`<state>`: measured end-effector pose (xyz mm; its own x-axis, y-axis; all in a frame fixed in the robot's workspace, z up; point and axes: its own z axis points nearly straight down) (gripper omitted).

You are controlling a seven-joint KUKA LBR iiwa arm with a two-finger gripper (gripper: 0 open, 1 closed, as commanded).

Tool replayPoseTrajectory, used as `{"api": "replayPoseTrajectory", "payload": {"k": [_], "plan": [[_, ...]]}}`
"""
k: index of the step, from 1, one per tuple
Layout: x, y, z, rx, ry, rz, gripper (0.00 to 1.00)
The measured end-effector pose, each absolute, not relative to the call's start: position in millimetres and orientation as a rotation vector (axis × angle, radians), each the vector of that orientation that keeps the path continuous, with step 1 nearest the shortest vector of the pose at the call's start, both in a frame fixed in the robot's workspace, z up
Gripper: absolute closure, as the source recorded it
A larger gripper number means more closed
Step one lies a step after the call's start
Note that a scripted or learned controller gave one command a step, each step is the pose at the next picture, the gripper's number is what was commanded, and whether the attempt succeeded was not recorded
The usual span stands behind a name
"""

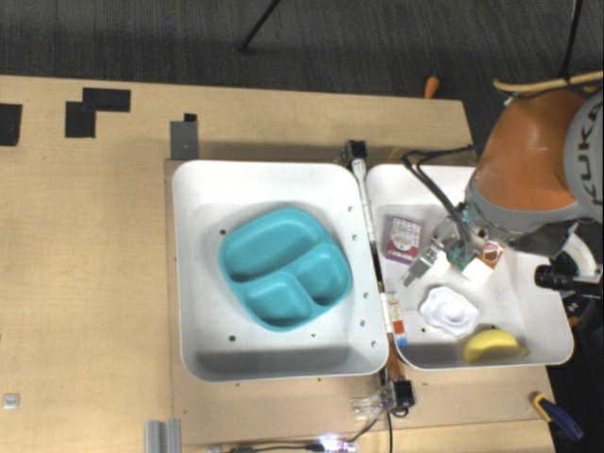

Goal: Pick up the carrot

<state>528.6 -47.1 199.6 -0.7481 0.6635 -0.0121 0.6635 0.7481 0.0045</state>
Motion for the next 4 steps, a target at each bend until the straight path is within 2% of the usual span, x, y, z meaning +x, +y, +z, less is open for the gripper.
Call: {"api": "replayPoseTrajectory", "payload": {"k": [1, 2, 3, 4], "plan": [[488.3, 11, 187, 1.31, 2.853, 0.006, 0.0], [488.5, 9, 187, 1.312, 2.851, 0.004, 0.0], [491.1, 11, 198, 1.299, 2.848, 0.011, 1.0], [490.1, 31, 184, 1.375, 2.822, 0.005, 1.0]]}}
